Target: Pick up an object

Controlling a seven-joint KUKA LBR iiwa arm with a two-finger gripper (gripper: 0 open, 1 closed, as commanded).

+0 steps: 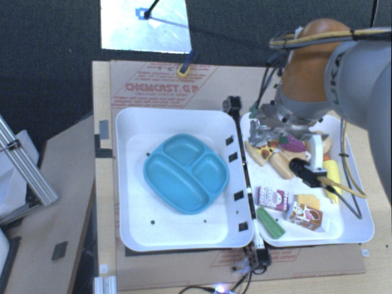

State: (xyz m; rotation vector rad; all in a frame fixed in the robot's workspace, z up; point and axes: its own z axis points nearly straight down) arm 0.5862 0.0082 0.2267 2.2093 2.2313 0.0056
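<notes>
The grey arm (361, 72) enters from three o'clock, high in the view. It bends down at the orange band (309, 60) so that the wrist points steeply into the right bin (358, 228). The metal hand (264, 136) sits low at about ten o'clock in that bin, just inside the wall it shares with the left bin (138, 130). The wrist covers the hand from above, so I cannot tell whether it is open or closed, and nothing can be seen gripped in it.

The loose objects all lie in the right bin. A bunch of purple toy grapes (295, 144) is just at four o'clock of the hand. A yellow-orange wedge (260, 154) lies at six o'clock of it, so close that contact cannot be ruled out. A tan, wood-coloured piece (283, 164) lies just beyond the wedge toward five o'clock. A yellow stick-shaped toy (331, 175) lies near the bin's centre-right.

Toward six o'clock of the bin, a small maroon-and-white carton (273, 198) and a brown-and-white carton (305, 213) lie flat side by side. A yellow block (309, 199) touches the second carton. A green piece (270, 222) lies at seven o'clock, near the front rim.

The left bin holds a blue divided plate (185, 173) in its middle. Both bins rest on a printed cardboard sheet (159, 87) on the surface (70, 164).
</notes>
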